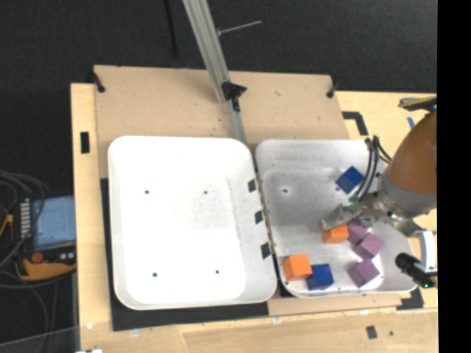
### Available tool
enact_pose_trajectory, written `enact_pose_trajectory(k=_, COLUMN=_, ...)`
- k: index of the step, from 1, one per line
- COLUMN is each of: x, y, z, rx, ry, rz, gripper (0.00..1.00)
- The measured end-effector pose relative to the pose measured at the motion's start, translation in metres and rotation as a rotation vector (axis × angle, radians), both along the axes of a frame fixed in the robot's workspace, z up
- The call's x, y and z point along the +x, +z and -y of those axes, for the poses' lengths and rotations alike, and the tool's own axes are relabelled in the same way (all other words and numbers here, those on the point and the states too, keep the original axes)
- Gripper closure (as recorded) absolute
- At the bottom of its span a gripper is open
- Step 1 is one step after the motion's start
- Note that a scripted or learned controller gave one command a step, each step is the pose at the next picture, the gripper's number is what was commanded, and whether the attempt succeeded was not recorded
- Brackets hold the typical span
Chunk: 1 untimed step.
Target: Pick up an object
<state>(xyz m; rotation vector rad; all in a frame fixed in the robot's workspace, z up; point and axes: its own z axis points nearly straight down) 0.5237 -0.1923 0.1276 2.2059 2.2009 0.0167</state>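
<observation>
- Gripper sits low in the right bin, near the table's right edge, just above a small orange block; I cannot tell how it is set.
- Purple blocks lie just beside that orange one; a blue block lies further back, while another orange block and blue block touch near the bin's front rim.
- Judged step: descent onto a block, with no grasp evident yet.
- Next move calls for centring over one block, clear of its neighbours.
- No readable writing or labels.
- Left bin lies toward the table's left edge.
</observation>
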Motion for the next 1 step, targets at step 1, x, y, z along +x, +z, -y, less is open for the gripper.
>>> enact_pose_trajectory(k=1, x=0.0017, y=0.0101, z=0.0015, rx=-0.002, ry=-0.006, rz=0.006, gripper=1.0)
